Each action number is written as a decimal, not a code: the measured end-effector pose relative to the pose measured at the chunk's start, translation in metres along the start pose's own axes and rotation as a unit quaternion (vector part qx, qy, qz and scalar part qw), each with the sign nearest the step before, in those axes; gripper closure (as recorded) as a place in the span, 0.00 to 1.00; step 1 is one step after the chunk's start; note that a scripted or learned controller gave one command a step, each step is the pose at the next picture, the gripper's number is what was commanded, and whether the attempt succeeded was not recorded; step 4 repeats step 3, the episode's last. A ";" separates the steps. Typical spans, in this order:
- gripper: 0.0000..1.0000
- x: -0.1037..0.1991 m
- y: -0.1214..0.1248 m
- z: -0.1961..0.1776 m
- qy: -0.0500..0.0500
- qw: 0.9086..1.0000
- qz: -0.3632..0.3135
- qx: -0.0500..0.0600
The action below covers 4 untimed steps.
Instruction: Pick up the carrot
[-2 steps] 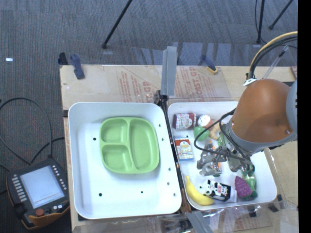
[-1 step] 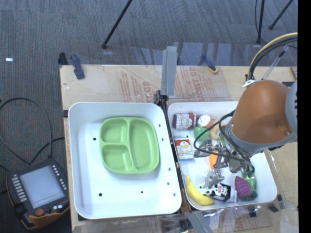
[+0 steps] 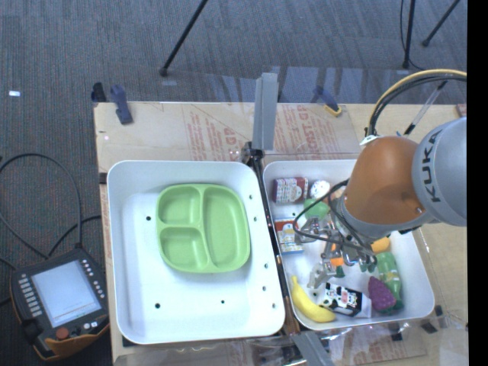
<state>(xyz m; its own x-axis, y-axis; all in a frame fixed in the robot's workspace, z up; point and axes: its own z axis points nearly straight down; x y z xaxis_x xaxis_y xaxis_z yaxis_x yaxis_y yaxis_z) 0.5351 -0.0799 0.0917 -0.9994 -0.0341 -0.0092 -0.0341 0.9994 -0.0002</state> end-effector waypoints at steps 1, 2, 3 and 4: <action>0.00 0.018 -0.010 -0.001 -0.003 0.999 -0.044 0.000; 1.00 0.016 -0.008 -0.012 -0.005 0.999 -0.047 0.000; 1.00 0.020 0.038 -0.155 -0.001 0.998 -0.056 0.000; 1.00 0.020 0.038 -0.155 -0.001 0.998 -0.056 0.000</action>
